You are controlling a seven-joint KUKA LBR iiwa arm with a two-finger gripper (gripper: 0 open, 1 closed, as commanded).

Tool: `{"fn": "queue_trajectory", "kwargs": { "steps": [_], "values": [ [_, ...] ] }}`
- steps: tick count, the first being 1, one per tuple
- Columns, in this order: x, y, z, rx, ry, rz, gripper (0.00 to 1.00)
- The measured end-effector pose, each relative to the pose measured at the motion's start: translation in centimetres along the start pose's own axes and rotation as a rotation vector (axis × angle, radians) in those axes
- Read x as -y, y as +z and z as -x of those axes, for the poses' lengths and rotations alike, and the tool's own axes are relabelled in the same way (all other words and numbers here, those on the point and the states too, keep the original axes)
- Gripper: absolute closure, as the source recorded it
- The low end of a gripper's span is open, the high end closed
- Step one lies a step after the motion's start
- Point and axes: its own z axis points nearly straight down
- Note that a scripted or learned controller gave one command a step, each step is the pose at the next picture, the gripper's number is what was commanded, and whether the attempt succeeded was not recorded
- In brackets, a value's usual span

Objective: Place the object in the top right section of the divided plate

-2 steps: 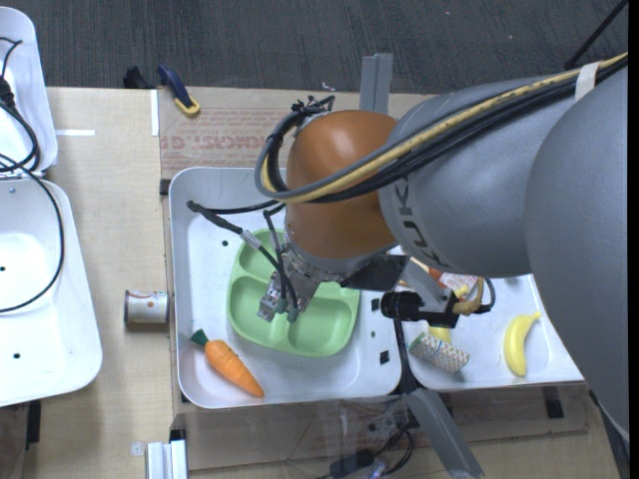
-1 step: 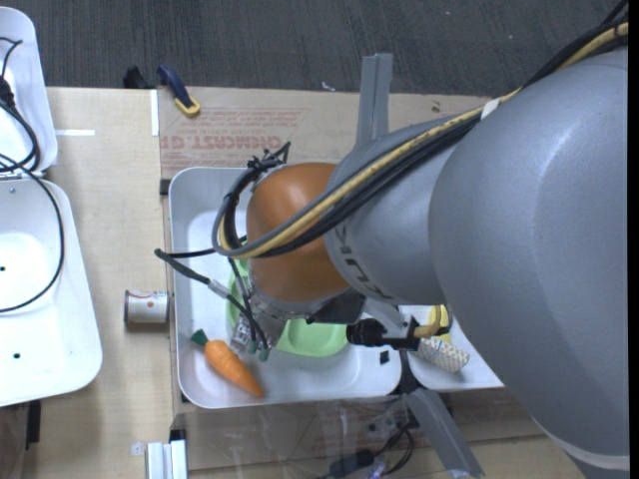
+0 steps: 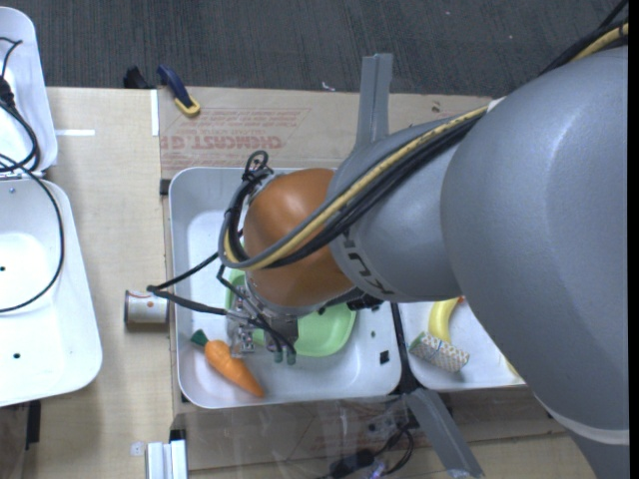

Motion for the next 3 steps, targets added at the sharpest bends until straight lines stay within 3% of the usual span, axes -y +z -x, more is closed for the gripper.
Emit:
{"fn": "queue_trajectory", "kwargs": {
  "steps": [1, 2, 3],
  "values": [
    [6.7, 0.3, -0.3, -0.006, 0.178, 0.009, 1.0],
    [2.3, 0.5, 4.1, -0.009, 0.233, -0.001, 1.0],
    [4.8, -1.1, -0.6, -0.022, 0.079, -0.009, 1.0]
  ]
}}
